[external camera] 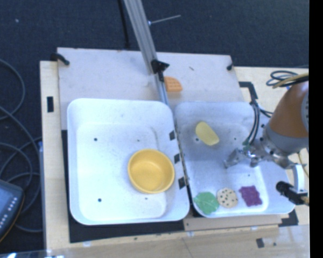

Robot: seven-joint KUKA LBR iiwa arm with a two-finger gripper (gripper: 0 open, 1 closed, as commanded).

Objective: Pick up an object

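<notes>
With the gripper [231,160] seemingly bare over the right bin [226,112], finger gap unreadable, we would descend squarely on one target: yellow piece [206,133] at eleven o'clock, or purple piece [251,195] at five.

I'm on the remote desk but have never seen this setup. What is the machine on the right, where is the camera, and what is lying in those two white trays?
One fixed camera looks down on the bench at a slant. The grey and orange machine is a robot arm reaching in from the right; its gripper hovers over the right bin, and nothing shows between its fingers. The left bin holds a yellow bowl. The right bin holds a pale yellow piece near the back and, along the front, a green piece, a round cookie and a purple piece. An orange item lies behind the bins.
</notes>
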